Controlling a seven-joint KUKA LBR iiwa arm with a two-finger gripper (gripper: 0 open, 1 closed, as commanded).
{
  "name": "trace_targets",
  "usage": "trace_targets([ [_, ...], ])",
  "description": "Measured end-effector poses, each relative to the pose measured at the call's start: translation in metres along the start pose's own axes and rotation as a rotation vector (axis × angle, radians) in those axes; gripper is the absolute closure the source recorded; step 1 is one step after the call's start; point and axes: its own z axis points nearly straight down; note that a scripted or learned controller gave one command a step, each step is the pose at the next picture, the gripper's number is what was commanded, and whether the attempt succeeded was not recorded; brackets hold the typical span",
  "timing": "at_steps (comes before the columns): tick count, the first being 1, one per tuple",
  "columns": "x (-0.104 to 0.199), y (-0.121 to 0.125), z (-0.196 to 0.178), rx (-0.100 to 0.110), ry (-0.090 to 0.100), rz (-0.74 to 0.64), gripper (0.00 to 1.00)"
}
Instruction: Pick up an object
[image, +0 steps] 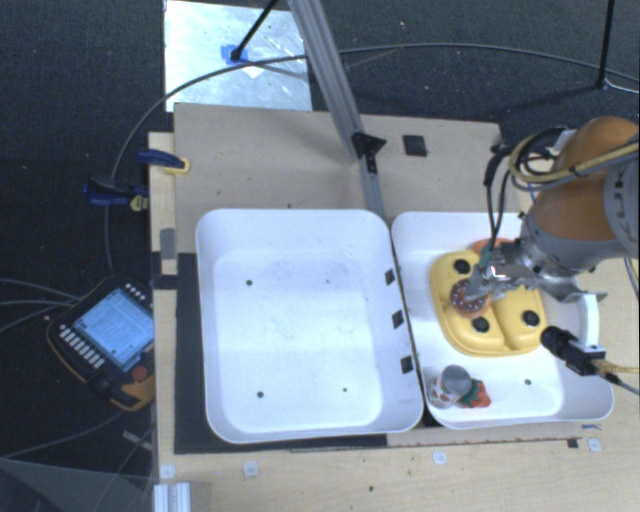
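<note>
Yellow toy (487, 318) lies directly beneath the tool (484, 281).

Even overhead light falls on the table (300, 160), leaving the two white bins bright and close to washed out; the left bin (295, 320) shows faint smudges but little surface detail. Shadows are soft and short, tucked under the bin rims. A reflective sheet (235, 55) beyond the table's far edge throws patchy glare. The dark floor (70, 90) reads grainy. Overall the picture is slightly soft, with low resolution blurring small items.
</note>
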Motion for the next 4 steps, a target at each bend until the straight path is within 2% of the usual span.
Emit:
trace_targets([
  [1, 0.000, 0.002, -0.054, 0.000, 0.000, -0.001, 1.00],
  [2, 0.046, -0.011, -0.061, 0.006, 0.004, -0.006, 1.00],
  [4, 0.162, -0.020, -0.054, 0.007, 0.005, -0.008, 1.00],
])
